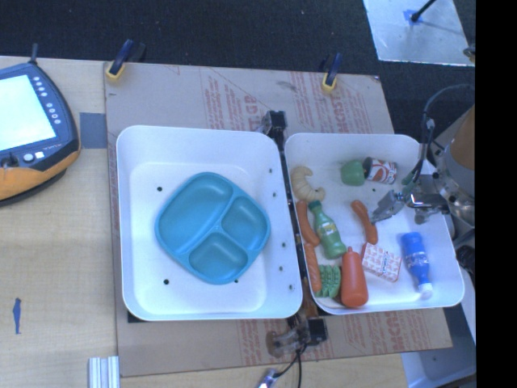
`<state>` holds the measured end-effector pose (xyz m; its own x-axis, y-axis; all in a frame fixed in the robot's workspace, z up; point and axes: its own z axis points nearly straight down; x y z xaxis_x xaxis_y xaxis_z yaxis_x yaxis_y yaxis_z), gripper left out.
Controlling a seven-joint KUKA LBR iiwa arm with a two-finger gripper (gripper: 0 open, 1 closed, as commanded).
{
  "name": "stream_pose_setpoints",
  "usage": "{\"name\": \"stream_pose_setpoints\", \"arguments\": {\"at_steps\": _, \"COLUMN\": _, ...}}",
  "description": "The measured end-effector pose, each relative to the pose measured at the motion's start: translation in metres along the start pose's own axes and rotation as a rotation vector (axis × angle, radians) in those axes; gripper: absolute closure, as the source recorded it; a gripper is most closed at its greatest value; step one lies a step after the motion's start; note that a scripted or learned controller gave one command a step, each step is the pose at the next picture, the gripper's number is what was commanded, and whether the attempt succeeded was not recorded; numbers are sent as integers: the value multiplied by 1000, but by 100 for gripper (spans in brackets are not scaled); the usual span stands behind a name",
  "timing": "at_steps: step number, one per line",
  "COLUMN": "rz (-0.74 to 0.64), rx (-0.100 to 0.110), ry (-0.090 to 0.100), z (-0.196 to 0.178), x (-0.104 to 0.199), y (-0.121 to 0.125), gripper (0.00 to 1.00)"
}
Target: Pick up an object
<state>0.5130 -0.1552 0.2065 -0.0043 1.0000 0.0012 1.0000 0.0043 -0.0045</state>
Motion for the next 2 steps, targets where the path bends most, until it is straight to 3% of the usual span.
{"name": "stream_pose_setpoints", "arguments": {"at_steps": 1, "rz": -1, "rx": 2, "ry": -1, "z": 116, "x": -28, "y": 40, "gripper": 0}}
{"name": "stream_pose_setpoints", "arguments": {"at_steps": 2, "rz": -4, "rx": 3, "ry": -2, "z": 105, "x": -29, "y": 40, "gripper": 100}}
